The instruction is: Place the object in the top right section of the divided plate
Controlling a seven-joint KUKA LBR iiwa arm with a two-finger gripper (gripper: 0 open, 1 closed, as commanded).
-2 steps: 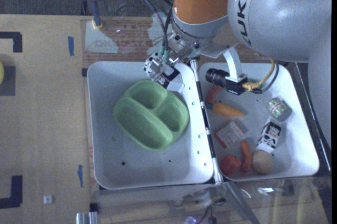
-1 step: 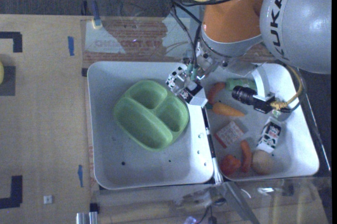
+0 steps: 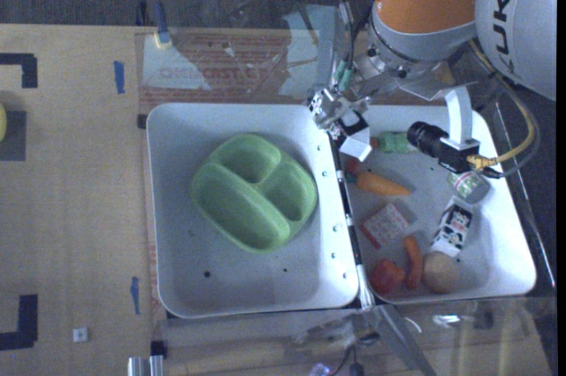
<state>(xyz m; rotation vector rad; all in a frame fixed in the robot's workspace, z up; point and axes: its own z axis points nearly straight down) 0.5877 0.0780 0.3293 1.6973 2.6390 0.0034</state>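
Over the bins' divide hovers one pincer, grip unclear; one green divided plate sits left, one carrot right.

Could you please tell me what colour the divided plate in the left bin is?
The divided plate is light green, seen plainly in the camera view.

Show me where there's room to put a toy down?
Left bin: bare floor all around the green plate, widest below it. Right bin: crowded with the carrot, milk carton and potato.

Green divided plate, orange carrot, white bins.
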